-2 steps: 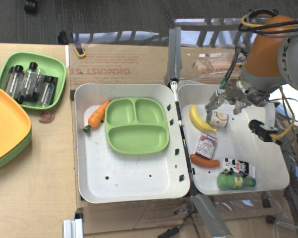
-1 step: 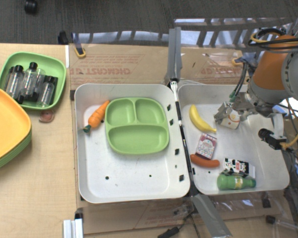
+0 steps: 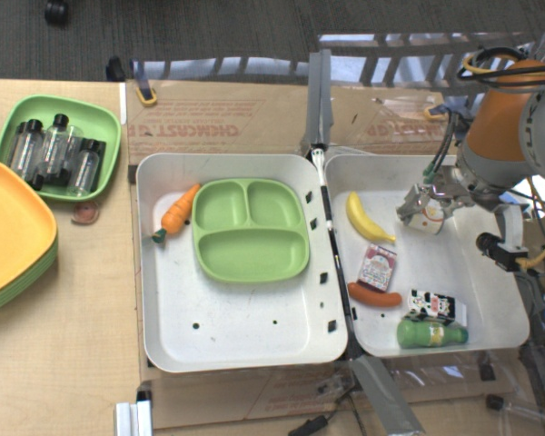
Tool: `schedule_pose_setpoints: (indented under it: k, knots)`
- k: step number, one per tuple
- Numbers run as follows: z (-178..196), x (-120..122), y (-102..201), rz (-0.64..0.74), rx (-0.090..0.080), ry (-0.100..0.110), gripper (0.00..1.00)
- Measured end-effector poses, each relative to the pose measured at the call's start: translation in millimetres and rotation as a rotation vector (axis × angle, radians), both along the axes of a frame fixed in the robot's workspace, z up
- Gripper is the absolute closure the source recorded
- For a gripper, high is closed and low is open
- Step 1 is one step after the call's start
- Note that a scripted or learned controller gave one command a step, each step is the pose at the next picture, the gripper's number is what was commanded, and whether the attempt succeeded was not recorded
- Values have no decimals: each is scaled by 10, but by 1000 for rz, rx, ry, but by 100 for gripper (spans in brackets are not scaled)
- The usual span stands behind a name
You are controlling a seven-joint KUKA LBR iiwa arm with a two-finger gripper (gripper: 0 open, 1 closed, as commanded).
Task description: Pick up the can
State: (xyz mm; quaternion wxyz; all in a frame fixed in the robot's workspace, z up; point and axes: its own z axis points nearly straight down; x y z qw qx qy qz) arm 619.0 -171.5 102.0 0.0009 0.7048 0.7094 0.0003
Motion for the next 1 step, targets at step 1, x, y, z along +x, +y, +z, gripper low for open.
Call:
schedule_pose_setpoints:
  k: [1]
  knots:
    - [1203, -63, 445, -167, 0, 3, 100]
